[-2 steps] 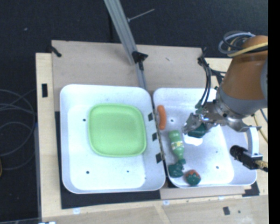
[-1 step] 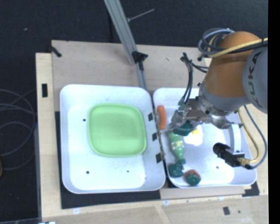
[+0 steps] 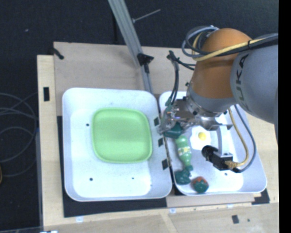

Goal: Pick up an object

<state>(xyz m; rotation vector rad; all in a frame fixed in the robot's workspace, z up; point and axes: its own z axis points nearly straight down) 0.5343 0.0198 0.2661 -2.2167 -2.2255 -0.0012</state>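
Grey arm [image 3: 262,81] reads "UKA", gripper [image 3: 177,120] below.

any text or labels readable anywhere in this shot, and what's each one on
"UK": dark letters running vertically on the grey arm casing, cut off partway by the orange band, so a fragment of a longer word.
The small green bottle in the right bin may carry a label; it is too small and blurred to read.
No text can be read on the green plate, the left bin or the bench.
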